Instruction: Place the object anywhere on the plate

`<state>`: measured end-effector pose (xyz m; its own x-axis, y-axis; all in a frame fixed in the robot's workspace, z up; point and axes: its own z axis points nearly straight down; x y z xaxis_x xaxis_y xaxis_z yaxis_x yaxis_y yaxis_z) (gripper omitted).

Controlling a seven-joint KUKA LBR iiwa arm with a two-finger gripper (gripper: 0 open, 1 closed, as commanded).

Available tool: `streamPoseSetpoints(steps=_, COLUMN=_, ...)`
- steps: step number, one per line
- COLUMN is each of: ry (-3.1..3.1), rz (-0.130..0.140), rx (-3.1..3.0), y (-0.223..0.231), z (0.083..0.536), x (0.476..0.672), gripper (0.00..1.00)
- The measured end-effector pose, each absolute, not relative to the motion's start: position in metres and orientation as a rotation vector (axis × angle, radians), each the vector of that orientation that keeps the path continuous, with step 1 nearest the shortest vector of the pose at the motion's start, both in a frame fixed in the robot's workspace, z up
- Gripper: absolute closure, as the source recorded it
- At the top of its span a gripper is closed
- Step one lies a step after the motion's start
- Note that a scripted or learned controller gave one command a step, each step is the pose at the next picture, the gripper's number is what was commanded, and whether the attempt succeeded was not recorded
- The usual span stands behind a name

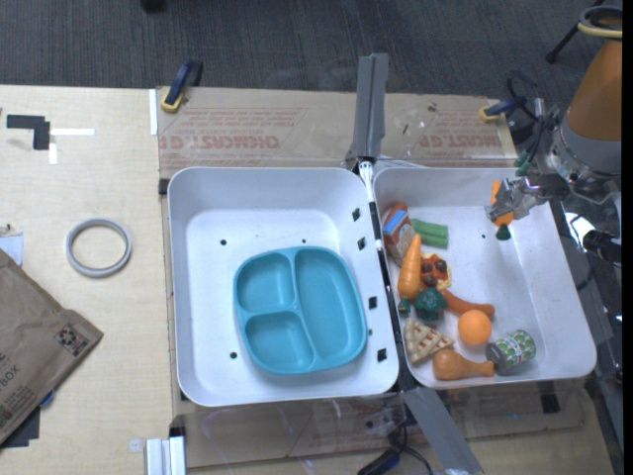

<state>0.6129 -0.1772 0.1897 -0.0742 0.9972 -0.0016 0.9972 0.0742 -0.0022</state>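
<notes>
A blue plate (297,310) with three compartments lies in the left white bin (198,265), with nothing on it. My gripper (503,209) hovers over the far right part of the right bin (554,295), well to the right of the plate. A small orange toy with a green tip (502,223) hangs between its fingers, and the gripper looks shut on it. The grey arm with its orange band (598,97) reaches in from the right edge.
The right bin holds several toy foods: a carrot (409,265), a green stick (430,233), broccoli (429,303), an orange (475,327), a waffle wedge (425,342), a tan gourd (460,366) and a green can (512,349). A tape ring (99,246) lies on the bench at left.
</notes>
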Motion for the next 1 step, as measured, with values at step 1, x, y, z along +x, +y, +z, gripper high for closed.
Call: streamPoseSetpoints(steps=1, ry=-2.302, rz=0.004, rx=-2.134, y=-0.0987, z=0.1568, x=0.541, gripper=1.0)
